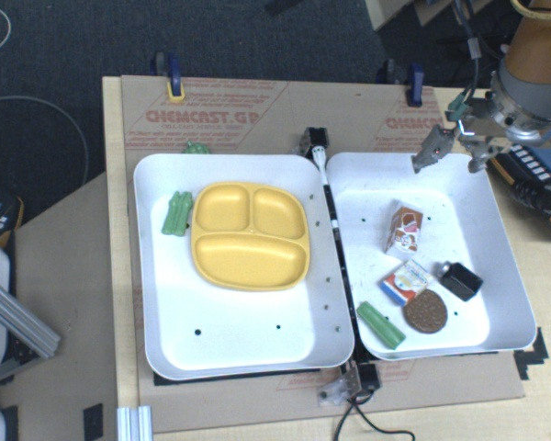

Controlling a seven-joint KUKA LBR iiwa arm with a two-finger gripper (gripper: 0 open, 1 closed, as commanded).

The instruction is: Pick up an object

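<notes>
Gripper (pixel 455 152) hovers with fingers spread, holding nothing, over right bin's (pixel 505 246) far edge. Small brown carton (pixel 405 229), round brown cookie (pixel 427 311) lie below.

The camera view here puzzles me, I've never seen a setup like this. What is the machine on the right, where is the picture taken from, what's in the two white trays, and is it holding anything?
The picture comes from one fixed camera above the bench, looking down at a slant. On the right is a robot arm; its gripper, the part with two jaws that grabs things, hangs over the far edge of the right bin. The jaws are spread apart with nothing between them, so it holds nothing. That bin contains a small brown and white carton, a blue and white packet, a brown round disc, a black block and a green piece. The left bin holds a yellow divided plate and another green piece.
</notes>
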